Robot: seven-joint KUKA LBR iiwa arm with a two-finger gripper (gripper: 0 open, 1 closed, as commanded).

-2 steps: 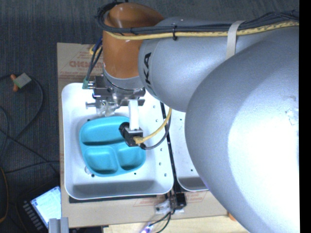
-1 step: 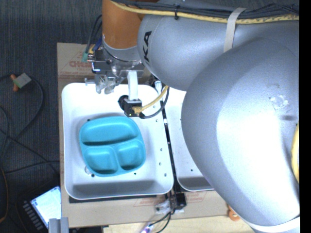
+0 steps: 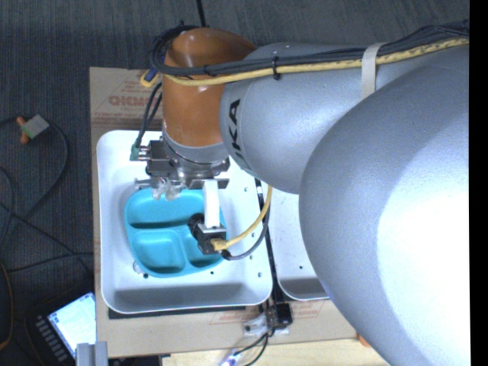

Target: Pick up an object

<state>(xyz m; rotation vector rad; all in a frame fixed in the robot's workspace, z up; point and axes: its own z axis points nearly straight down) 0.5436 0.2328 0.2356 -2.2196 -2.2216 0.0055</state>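
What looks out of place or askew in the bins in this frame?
Nothing stands out. A blue divided tray lies flat in the left bin, intact and unspilled, with the gripper low over its upper edge.

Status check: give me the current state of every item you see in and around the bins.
Blue divided tray: lying flat in the left bin, open side up, partly under the wrist.
Left bin: holds the blue tray.
Right bin: mostly hidden by the arm.
Gripper: low over the tray's upper edge; grasp not discernible.
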